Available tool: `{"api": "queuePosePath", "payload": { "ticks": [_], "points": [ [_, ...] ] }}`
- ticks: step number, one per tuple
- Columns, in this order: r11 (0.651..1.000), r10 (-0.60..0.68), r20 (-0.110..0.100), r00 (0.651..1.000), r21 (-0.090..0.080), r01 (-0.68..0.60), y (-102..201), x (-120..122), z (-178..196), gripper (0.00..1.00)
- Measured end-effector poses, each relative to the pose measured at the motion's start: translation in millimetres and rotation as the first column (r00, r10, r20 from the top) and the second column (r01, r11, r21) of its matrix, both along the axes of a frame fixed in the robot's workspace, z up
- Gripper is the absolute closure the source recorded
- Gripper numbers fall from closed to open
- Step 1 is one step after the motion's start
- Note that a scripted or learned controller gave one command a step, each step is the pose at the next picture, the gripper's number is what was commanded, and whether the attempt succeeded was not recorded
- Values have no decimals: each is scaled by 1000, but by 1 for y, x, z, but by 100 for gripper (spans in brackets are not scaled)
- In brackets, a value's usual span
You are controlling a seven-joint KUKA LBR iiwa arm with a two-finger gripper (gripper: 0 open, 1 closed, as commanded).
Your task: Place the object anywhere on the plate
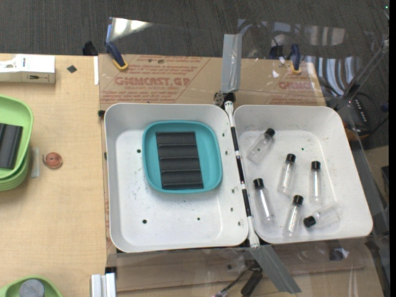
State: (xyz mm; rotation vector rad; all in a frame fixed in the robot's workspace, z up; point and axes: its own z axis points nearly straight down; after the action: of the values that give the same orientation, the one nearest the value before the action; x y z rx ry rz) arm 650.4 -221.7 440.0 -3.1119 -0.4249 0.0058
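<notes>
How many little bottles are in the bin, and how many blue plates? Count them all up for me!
Clear vials with black caps, right bin: 6
Teal plate, left bin: 1
Total: 7

Teal plate (182, 156) left bin (124, 184); six vials (288, 172) right bin (346, 166)

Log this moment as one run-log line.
plate: left bin, bears grooved dark insert | vials: six, right bin, all lying loose | task: not begun
</notes>
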Motion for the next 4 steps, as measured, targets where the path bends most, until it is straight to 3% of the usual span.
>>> {"api": "queuePosePath", "payload": {
  "ticks": [1, 4],
  "points": [
    [998, -66, 2, 998, 0, 66, 0, 3, 1, 0],
    [998, -67, 3, 998, 1, 67, 0, 4, 2, 0]
  ]
}}
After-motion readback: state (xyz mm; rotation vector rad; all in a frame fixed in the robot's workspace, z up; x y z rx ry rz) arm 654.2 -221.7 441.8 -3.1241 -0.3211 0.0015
